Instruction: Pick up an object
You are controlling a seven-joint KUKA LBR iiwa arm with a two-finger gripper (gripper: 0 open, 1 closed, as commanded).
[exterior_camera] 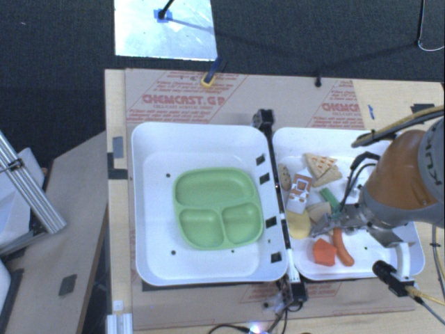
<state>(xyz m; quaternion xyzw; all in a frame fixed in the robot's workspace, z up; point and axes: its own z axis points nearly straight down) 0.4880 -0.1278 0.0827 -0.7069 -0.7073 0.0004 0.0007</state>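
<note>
The right bin (361, 139) holds several toy foods. Among them are a tan wedge with orange dots (321, 166), a small white carton (300, 186), a brown oval piece (284, 177), a pale yellow lump (299, 224), a green stick (328, 198), a red-orange chunk (322, 252) and an orange sausage shape (342, 248). My gripper (334, 220) is low in this bin, just above the sausage shape and the red-orange chunk and right of the yellow lump. The wrist hides part of what lies beneath it, and nothing is visibly gripped.
The left bin (149, 186) carries a green divided plate (217, 208). A black-clipped divider (272, 186) runs between the two bins. The arm's orange band (409, 169) hangs over the right bin's right side. A shiny sheet (165, 19) lies on the dark floor behind the bench.
</note>
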